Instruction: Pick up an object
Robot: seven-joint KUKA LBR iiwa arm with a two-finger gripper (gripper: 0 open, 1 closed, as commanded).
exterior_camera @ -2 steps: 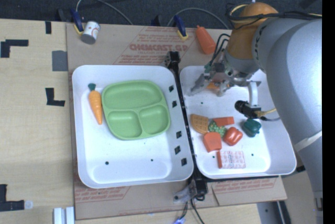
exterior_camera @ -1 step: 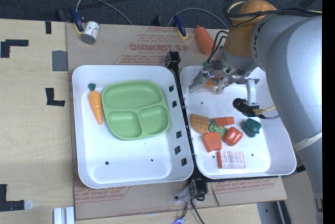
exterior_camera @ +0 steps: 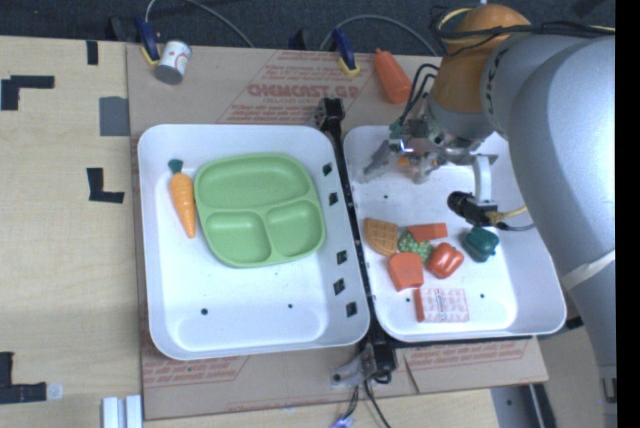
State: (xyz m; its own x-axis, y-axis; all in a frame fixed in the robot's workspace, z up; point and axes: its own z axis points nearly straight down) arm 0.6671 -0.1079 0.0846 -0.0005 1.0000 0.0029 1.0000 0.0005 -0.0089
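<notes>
Toy food lies clustered in the right white shallow bin (exterior_camera: pixel 535 311), the landmark for these notes: a tan waffle-patterned wedge (exterior_camera: pixel 381 236) at the cluster's left, a small green-and-red piece (exterior_camera: pixel 412 241) touching it, a flat red-orange slab (exterior_camera: pixel 429 231) just behind, a red-orange block (exterior_camera: pixel 406 270) in front, a round red tomato-like piece (exterior_camera: pixel 445 260) beside that, and a dark green rounded piece (exterior_camera: pixel 480 243) toward the bin's right side. A flat white packet with red print (exterior_camera: pixel 442 304) rests near the bin's front rim.

Claw (exterior_camera: pixel 412 159) hangs over the bin's rear half, apart from the cluster, nothing visible between its fingers; whether they are spread or closed cannot be told. The grey arm with its orange band (exterior_camera: pixel 478 76) comes in across the bin's right side.

Left of this bin, touching along the shared edge, sits the second white shallow bin (exterior_camera: pixel 250 336), holding a green three-section plastic plate (exterior_camera: pixel 262 206) and an orange toy carrot with green top (exterior_camera: pixel 181 197) beside the plate. Behind the right bin, an orange cone-shaped toy (exterior_camera: pixel 391 76) lies on the counter's brown cardboard sheet (exterior_camera: pixel 280 86).
</notes>
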